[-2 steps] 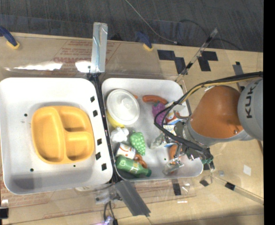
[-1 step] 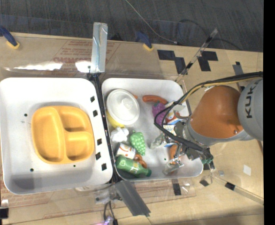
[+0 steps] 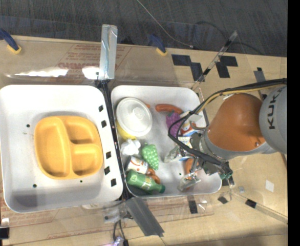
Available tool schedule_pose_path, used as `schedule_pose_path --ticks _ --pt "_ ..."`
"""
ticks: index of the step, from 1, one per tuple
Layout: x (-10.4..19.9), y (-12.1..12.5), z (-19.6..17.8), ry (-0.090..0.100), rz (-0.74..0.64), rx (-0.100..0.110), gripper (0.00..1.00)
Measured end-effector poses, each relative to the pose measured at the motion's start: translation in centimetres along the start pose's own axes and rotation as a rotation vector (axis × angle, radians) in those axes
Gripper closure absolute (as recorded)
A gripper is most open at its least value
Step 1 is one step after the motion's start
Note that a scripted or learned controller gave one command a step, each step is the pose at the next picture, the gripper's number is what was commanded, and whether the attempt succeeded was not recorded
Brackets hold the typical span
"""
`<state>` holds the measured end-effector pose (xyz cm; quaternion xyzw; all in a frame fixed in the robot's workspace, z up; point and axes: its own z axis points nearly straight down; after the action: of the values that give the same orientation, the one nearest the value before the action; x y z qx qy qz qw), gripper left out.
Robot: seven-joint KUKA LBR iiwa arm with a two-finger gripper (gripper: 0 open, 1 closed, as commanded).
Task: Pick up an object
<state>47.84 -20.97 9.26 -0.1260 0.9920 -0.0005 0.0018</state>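
Observation:
My gripper reaches down into the front right corner of the right bin, below the arm's orange band. Cables and the wrist cover much of it. An orange piece shows right by it; I cannot tell if it is held. To its left lie a green bottle, a bumpy green toy, a small orange and white toy and a crumpled white item. Farther back sit a white round lid, a red sausage and a purple object.
The left bin holds a yellow divided plate. A metal post stands at the back between the bins. Black cables loop over the right bin's back right part.

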Motion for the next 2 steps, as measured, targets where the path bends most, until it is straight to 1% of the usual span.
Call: schedule_pose_path --ticks 2 --pt "0.00 0.00 0.00 0.000 0.000 0.000 0.00"
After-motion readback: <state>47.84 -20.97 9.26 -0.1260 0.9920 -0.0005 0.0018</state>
